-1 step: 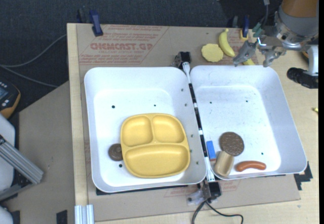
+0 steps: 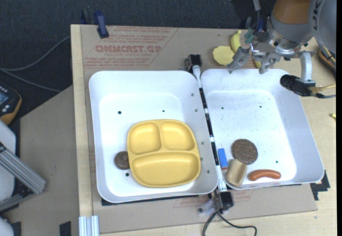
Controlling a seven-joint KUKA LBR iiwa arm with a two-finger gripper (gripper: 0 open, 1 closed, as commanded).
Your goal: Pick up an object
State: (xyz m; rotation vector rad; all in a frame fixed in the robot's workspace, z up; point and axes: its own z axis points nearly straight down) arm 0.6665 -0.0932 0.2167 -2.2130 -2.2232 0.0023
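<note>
My gripper (image 2: 251,63) hangs over the far rim of the right bin (image 2: 299,123), fingers spread open with nothing between them. In that bin's near corner lie a brown round patty (image 2: 244,150), a tan cylinder (image 2: 235,172), a red-orange sausage (image 2: 264,174) and a small blue piece (image 2: 222,157) against the left wall. The left bin (image 2: 107,101) holds a yellow divided plate (image 2: 163,152) with a small brown disc (image 2: 122,160) at its left edge. All of these lie well nearer the camera than the gripper.
Two yellow toy foods (image 2: 223,54) rest on the bench just behind the right bin, left of the gripper. A black clamp (image 2: 192,61) sits at the far end of the seam between the bins. A blue clip (image 2: 100,24) is at the board's far left.
</note>
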